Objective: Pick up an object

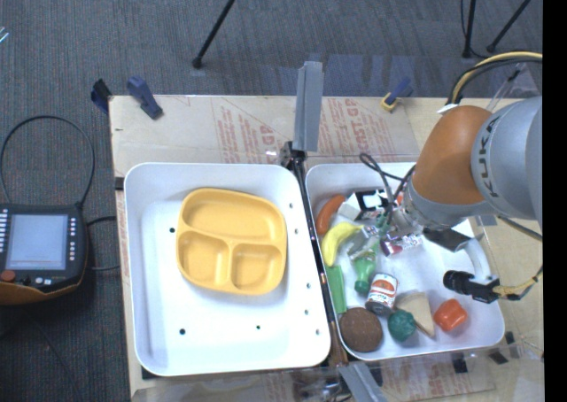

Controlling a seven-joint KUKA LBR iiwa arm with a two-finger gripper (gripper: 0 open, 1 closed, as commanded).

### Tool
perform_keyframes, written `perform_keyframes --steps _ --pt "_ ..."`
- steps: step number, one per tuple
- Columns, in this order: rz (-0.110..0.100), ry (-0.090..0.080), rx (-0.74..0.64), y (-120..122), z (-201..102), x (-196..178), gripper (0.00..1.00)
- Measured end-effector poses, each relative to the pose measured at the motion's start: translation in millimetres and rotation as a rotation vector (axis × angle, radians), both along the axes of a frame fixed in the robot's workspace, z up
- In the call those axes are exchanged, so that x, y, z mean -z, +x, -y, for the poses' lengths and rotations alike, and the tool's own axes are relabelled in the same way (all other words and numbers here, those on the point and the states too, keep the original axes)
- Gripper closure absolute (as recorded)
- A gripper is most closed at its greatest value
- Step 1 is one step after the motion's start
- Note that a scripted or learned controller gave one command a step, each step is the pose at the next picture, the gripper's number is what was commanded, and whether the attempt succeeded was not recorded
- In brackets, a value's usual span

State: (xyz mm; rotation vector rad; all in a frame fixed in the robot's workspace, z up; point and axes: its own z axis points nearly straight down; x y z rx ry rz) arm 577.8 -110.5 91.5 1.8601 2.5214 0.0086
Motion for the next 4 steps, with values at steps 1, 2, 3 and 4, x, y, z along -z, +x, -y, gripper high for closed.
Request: perform_keyframes --steps 1,2,3,4 --pt "-0.007 -0.001 -0.034 5 60 -57 0.0" --pt "-0.004 -0.001 0.097 0 6 0 0.0" --pt "-0.013 0.003 0.121 -39 -19 -50 0.0" --pt "-0.021 0.004 0.044 -86 5 8 0.0"
